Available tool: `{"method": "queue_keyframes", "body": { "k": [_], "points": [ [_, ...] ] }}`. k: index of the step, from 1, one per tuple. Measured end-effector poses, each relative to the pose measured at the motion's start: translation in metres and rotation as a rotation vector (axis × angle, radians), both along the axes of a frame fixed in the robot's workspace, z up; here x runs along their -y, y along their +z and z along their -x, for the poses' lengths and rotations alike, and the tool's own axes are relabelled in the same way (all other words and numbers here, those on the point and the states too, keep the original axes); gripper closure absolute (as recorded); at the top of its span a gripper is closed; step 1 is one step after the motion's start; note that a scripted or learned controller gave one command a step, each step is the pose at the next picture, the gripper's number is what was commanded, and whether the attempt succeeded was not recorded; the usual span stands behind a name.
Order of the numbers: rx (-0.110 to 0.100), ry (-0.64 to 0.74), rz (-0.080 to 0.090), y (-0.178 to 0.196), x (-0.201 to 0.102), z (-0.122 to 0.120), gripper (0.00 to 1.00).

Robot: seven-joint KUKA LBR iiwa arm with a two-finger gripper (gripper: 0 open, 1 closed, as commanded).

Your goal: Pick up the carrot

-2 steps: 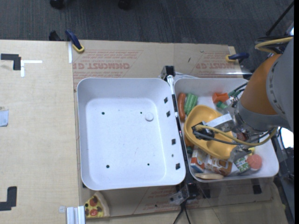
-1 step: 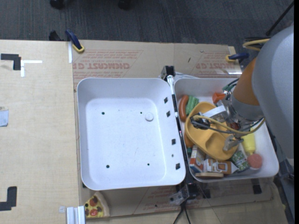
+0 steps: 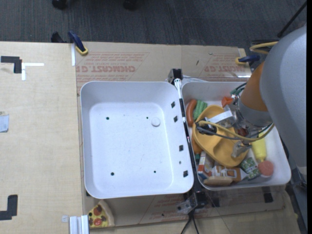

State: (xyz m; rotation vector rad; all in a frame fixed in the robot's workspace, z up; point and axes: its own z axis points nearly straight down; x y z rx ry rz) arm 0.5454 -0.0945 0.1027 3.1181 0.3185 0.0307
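My arm point(image 3: 287, 82) came in from the right and covered much of the right bin point(image 3: 280, 172), so a good part of the clutter there lay hidden under my grey body and the orange band. My jaws point(image 3: 237, 147) sat low over the heap, tangled among cables and a yellow bowl point(image 3: 219, 147), and I could not tell how they stood or whether anything lay between them. The carrot point(image 3: 190, 112) lay at the left wall of the right bin, toward its far corner, a slim orange shape just beside something green point(image 3: 200, 110); its lower end ran under the bowl's rim. A yellow piece point(image 3: 259, 149) and a reddish round thing point(image 3: 266, 168) showed near the bin's right side, and the packets at the near edge were too jumbled to name. The left bin point(image 3: 97, 179) held one small pale disc point(image 3: 155, 122). Both bins rested on brown cardboard point(image 3: 126, 67) laid over the pale wooden table point(image 3: 36, 145). Beyond the table's far edge, dark carpet point(image 3: 161, 18) and chair wheels point(image 3: 59, 2) showed.
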Motion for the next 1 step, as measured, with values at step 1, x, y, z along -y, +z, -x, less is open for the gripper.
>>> {"method": "queue_keyframes", "body": {
  "k": [1],
  "points": [
    [0.002,0.011,-0.001,-0.0004,0.0007,0.0009,0.00]
  ]
}}
